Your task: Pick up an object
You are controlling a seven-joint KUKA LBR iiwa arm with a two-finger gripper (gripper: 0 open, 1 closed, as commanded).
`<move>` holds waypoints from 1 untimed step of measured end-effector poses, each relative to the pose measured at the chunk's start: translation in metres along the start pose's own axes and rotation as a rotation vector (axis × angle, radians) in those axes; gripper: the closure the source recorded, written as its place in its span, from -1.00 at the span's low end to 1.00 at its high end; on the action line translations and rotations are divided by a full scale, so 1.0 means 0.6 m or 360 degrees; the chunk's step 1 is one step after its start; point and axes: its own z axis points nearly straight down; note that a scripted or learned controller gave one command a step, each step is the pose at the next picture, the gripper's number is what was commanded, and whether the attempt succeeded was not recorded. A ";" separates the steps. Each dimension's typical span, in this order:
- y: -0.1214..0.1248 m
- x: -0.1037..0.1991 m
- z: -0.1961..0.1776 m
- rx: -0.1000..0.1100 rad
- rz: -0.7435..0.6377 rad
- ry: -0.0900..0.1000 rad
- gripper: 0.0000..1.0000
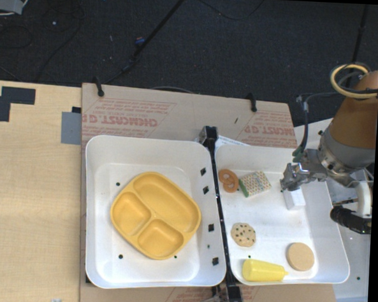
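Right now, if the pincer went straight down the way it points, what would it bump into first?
Probably the bare floor of the right bin. The pincer hangs beside the speckled block, not over it, though depth is hard to judge.

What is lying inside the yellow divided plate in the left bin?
The yellow divided plate holds nothing in its three compartments; all show bare yellow. It rests flat in the left bin, so the bin floor beneath it is covered and cannot be seen.

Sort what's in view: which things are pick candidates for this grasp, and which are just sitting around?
Pick candidates, right bin: pretzel, speckled block, cookie, tan disc, yellow wedge. Gripper hangs over this bin's upper right.

Just around: yellow divided plate in left bin, cardboard underneath.
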 end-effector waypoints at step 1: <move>0.000 -0.001 -0.015 0.0007 0.0000 0.0002 1.00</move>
